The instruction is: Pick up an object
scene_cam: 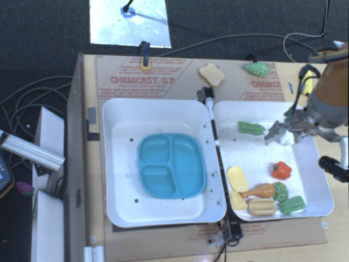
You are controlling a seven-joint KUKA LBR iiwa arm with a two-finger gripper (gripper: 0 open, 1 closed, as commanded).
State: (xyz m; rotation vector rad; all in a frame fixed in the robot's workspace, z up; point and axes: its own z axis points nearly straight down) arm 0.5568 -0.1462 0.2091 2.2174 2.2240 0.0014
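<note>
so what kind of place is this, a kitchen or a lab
Most likely a robotics lab bench, not a kitchen. The food in the right bin looks like toys, such as a red pepper; a robot arm's gripper hangs over it, and loose cables trail across the carpet.

The arm (332, 86) is reaching in from the right over the right bin (327, 198), its gripper (279, 132) hanging low above the bin's upper half.

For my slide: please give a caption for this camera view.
Gripper hovers over right bin of toy food; blue tray beside.
</note>
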